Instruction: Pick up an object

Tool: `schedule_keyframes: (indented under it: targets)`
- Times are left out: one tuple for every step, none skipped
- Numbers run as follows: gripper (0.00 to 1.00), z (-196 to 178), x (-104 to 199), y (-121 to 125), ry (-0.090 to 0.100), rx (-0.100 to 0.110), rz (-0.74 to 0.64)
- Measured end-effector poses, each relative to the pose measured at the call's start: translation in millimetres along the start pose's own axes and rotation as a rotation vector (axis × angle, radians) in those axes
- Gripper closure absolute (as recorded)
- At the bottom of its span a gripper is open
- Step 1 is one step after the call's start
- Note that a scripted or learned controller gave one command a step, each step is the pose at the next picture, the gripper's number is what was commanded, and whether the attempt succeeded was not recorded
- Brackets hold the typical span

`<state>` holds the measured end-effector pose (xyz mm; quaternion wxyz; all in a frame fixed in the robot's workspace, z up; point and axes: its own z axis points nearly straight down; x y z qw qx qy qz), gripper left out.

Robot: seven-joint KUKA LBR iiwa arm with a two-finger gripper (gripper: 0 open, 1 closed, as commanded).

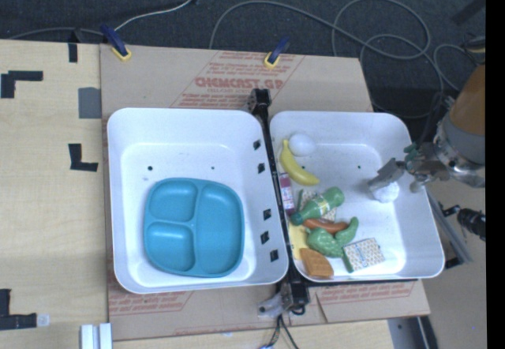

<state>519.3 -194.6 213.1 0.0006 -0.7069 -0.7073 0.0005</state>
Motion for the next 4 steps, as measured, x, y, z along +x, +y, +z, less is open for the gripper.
schedule_keyframes:
  targets:
    - [0.00,45.5,53.1,20.4,0.001,0.001,-0.001]
    - [0.00,123.8,98.7,50.2,-0.003,-0.002,0.001]
    - [0.00,127.4,92.7,150.0,-0.002,-0.005,-0.002]
    - [1.00,115.4,92.0,151.0,-0.005,-0.007,-0.003]
